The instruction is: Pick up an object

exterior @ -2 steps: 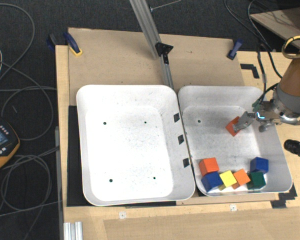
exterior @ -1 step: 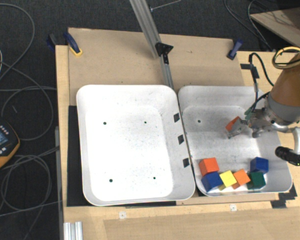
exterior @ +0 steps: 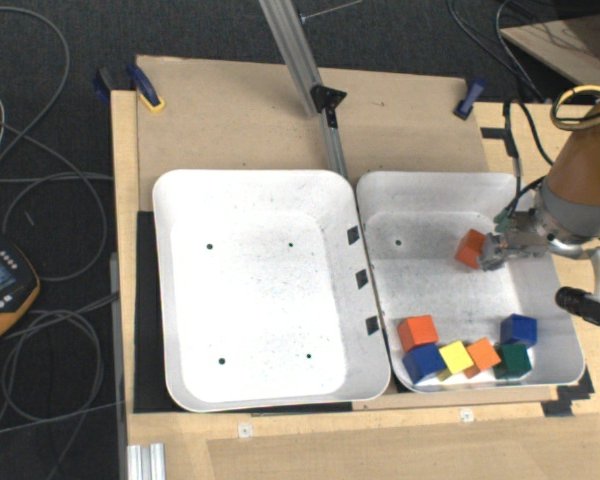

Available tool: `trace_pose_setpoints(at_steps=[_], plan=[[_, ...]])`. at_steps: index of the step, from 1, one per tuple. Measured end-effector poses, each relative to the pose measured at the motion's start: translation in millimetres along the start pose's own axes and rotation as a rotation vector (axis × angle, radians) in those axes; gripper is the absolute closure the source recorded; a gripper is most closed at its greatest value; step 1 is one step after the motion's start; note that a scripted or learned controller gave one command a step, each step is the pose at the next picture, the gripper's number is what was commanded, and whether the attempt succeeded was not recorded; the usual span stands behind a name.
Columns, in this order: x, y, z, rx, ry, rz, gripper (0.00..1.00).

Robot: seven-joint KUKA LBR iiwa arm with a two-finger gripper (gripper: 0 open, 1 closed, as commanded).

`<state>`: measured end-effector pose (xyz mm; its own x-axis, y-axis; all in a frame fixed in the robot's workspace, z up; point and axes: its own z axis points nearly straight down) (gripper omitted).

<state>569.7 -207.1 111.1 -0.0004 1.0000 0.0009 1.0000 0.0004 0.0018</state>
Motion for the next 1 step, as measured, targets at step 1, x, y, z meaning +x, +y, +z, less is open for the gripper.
trace_pose_setpoints(at_steps=[1], plan=[[-10.5,2.7,-52.2,-0.005,-0.004,0.0,1.0]])
